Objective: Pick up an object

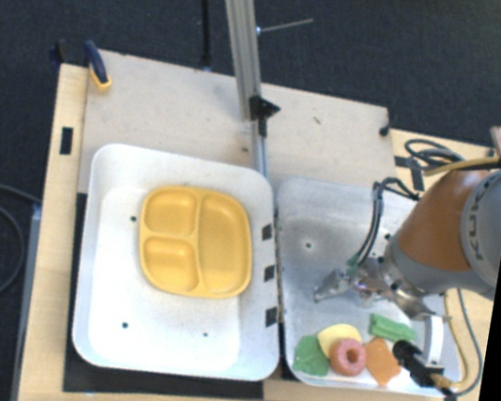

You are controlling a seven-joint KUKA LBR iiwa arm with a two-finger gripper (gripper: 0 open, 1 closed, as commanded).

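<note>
Low over right bin [324, 217], gripper [350, 288] (finger state: cannot tell), above toy pile [353, 353].

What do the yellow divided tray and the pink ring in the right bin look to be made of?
Yellow divided tray: probably moulded plastic, with a smooth, slightly satin finish, uniform colour and soft rounded compartment ridges. Pink ring: looks like a toy doughnut, likely plastic or rubber, with an even pink surface and rounded edges; too small to tell whether it is hard or soft.
</note>
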